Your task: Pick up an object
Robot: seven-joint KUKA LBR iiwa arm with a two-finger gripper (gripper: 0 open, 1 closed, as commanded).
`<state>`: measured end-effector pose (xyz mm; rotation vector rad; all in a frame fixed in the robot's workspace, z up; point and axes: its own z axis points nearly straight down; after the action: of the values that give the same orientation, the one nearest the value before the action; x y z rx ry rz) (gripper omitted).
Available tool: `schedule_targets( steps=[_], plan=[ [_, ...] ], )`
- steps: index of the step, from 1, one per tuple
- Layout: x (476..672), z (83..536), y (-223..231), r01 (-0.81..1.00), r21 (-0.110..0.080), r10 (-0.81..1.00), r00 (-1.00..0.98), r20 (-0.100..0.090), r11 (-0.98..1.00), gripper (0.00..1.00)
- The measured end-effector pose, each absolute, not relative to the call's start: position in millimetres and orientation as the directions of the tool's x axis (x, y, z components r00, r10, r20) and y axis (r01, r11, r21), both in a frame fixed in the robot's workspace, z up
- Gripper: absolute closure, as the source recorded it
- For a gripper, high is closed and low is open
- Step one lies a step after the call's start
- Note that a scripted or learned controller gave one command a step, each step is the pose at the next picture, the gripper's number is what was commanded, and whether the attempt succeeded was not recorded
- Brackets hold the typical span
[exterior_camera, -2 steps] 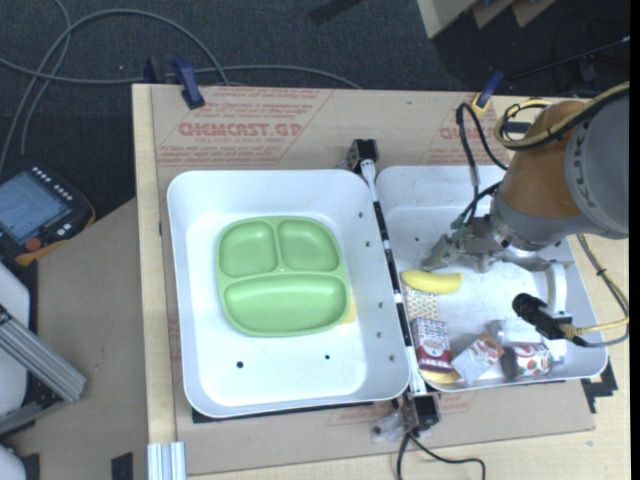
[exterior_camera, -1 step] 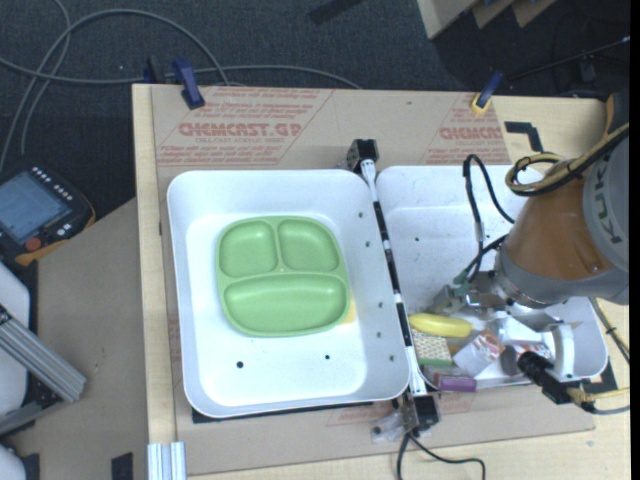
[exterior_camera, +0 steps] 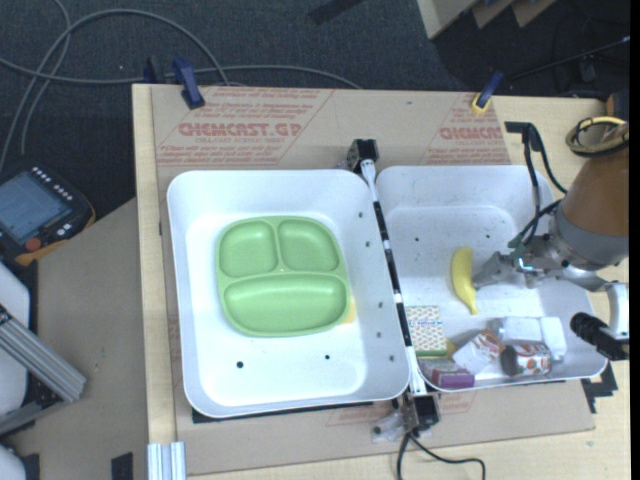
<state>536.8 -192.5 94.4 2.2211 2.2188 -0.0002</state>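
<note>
A yellow banana lies in the middle of the right bin. My gripper hangs low over that bin, just right of the banana and close to it. Whether it touches the banana is unclear. The grey arm with its orange band comes in from the right edge. Nothing shows held in the gripper.
Along the right bin's front lie a patterned packet, a purple item, a white box and a brown-red wrapped item. The left bin holds a green divided plate. Clamps and cables sit at the bench's back edge.
</note>
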Motion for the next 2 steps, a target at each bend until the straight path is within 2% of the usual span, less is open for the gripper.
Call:
schedule_targets(
  steps=[1,2],
  plan=[
    [551.8,84,-99,1.000,-0.002,1.000,-0.001,0.002,0.001,0.00],
    [601.8,85,-102,1.000,0.002,1.000,0.000,-0.001,0.000,0.00]
  ],
)
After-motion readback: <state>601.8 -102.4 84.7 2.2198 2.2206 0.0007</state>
